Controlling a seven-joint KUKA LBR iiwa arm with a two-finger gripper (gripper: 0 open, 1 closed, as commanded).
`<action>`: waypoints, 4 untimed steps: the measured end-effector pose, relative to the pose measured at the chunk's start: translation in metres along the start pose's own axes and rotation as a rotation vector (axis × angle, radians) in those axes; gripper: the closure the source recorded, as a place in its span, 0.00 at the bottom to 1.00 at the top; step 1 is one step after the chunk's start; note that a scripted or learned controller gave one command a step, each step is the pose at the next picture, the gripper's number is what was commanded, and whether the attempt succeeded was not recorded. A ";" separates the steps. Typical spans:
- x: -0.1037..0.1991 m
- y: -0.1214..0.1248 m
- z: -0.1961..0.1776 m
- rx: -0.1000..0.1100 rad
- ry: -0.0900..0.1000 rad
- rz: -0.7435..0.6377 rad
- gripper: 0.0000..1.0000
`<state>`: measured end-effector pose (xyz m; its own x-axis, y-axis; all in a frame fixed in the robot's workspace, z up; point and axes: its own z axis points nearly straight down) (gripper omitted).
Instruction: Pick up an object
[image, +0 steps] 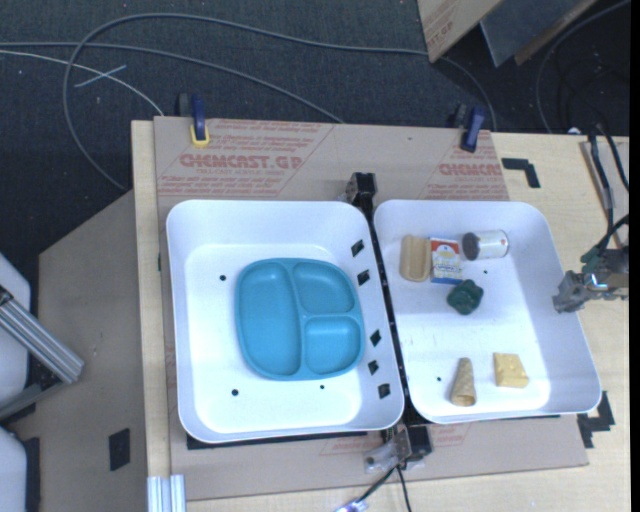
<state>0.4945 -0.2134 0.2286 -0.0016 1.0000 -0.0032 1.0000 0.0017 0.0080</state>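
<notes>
Pincer (580, 285), state indiscernible, sits just beside the shallow white right bin's (570, 345) outer rim, apparently staged clear of the dark green crumpled lump (464, 297) near that bin's centre.

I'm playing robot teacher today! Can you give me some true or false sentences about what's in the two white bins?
1. A blue plate with sections lies in the left bin. True.
2. The dark green thing sits on the blue plate. False: it lies in the right bin.
3. The right bin has a cone-shaped thing near its front edge. True.
4. The gripper is over the left bin. False: it is at the right bin's right rim.
5. The yellow block touches the cone-shaped thing. False: they lie apart.
</notes>
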 end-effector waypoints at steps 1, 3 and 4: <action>-0.001 0.000 -0.044 0.001 0.000 0.000 1.00; 0.052 0.013 -0.048 0.010 0.007 -0.004 1.00; 0.106 0.020 -0.031 0.011 0.007 -0.005 1.00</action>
<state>0.5141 -0.1073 0.2594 -0.0066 1.0000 0.0038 1.0000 0.0067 -0.0027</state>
